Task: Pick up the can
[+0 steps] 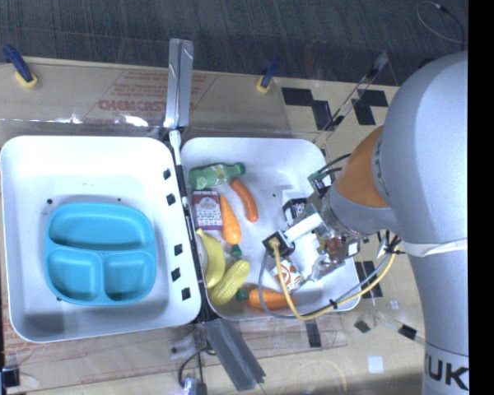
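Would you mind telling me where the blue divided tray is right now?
The blue divided tray lies flat in the left bin, across the divider from the banana and corn in the right bin.

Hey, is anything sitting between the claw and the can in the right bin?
Yes. Two carrots lie between them: the near carrot rests against the right side of the can, and the far carrot lies closer to the claw. Nothing lies on top of the can, so an approach from above looks open.
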`<state>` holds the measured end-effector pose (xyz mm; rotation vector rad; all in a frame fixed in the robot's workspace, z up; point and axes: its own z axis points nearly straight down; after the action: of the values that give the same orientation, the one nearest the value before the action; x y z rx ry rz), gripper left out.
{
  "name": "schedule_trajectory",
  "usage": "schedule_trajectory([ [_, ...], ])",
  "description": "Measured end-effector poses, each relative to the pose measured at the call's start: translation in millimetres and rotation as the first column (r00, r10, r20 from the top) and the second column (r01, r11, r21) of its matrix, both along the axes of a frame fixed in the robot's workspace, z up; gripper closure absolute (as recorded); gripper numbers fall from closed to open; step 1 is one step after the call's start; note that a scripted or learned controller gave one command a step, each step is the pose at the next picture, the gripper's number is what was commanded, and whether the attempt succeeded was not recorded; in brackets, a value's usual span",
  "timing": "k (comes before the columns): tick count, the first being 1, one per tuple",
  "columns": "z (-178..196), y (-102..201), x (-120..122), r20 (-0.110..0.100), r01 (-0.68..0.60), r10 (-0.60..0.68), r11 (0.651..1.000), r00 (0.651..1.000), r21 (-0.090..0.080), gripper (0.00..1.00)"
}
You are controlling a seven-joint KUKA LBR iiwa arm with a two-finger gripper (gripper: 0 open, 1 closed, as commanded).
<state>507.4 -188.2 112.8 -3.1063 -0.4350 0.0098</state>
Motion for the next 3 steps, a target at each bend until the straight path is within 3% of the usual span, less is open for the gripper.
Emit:
schedule_trajectory([
  [1, 6.8, 0.4, -0.3, -0.006, -0.004, 0.004, 1.0, 1.0, 0.003, 1.0],
  [2, -24.1, 5.3, -1.1, -0.002, 0.072, -0.072, 0.997, 0.997, 0.0, 1.0],
  [3, 81.4, 119.6, 42.7, 0.0, 0.007, -0.007, 1.0, 1.0, -0.001, 1.0],
])
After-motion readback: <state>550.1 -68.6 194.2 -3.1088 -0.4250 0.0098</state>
